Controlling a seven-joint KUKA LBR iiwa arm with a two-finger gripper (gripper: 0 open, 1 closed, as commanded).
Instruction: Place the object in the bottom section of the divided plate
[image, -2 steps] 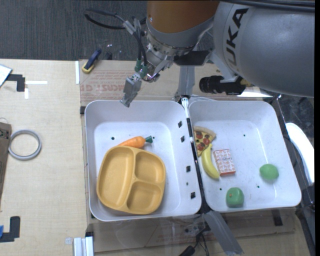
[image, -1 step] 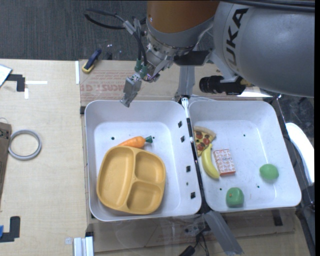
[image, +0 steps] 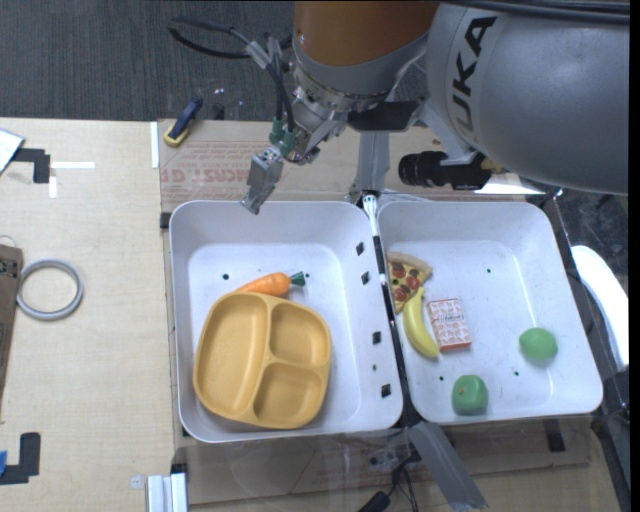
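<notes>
The carrot (image: 267, 284) is seen lying at the plate's (image: 263, 360) 12 o'clock rim, at 6 o'clock from the gripper (image: 262, 181), well apart. Gripper state cannot be told. Pizza (image: 406, 275), banana (image: 419, 324) lie in the right bin (image: 560, 250).

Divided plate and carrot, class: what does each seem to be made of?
The divided plate looks like moulded plastic, matte yellow, with smooth rounded ridges between sections. The carrot is probably a plastic toy: even orange colour, slight sheen, tiny green top.

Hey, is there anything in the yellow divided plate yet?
Empty: all three sections of the divided plate show bare yellow. The carrot lies outside, against its upper rim.
</notes>
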